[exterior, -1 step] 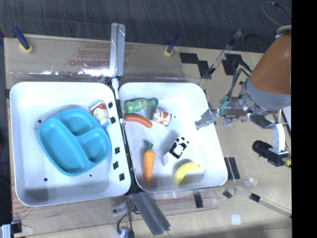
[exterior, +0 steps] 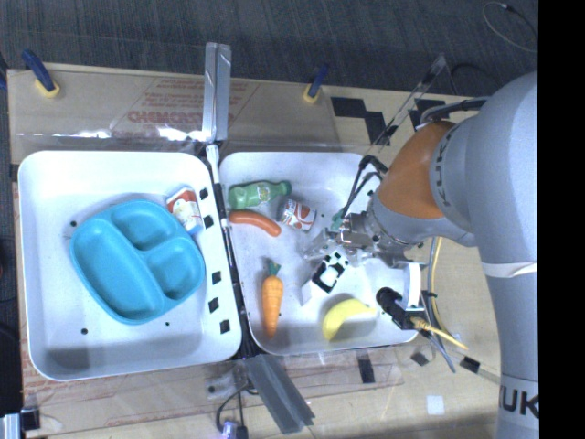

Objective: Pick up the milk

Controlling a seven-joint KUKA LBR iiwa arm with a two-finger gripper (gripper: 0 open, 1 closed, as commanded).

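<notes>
Milk (exterior: 327,272): small black-and-white carton, mid right bin (exterior: 274,337), just beside the gripper (exterior: 340,241). Gripper state: cannot tell. Carton apparently unlifted; grasp and lift likely outstanding.

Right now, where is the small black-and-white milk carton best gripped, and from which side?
Grip the small black-and-white milk carton across its long sides at mid-body, coming from above: it seems to lie flat and slanted, apart from the yellow banana and orange carrot.
</notes>
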